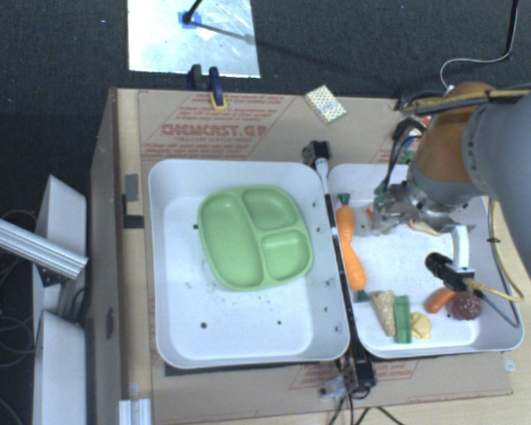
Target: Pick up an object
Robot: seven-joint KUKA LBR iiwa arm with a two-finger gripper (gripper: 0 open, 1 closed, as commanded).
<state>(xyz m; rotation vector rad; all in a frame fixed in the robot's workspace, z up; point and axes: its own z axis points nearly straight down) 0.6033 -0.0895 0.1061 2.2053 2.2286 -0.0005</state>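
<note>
Over right bin (504, 326) | pincer (385, 215) beside carrot (349, 251) | grip state unclear

You are looking at a robotics lab test cell, not a kitchen. Two shallow white plastic bins (173, 326) sit side by side on a brown cardboard-covered bench (212, 129) printed with red lettering, over dark carpet (53, 51). The grey KUKA arm with its orange band (447, 153) reaches in from the right. Loose black cables (515, 16) trail across the floor. The food is toy props: a green divided plastic plate (252, 237), a plastic orange carrot (349, 248).
</note>
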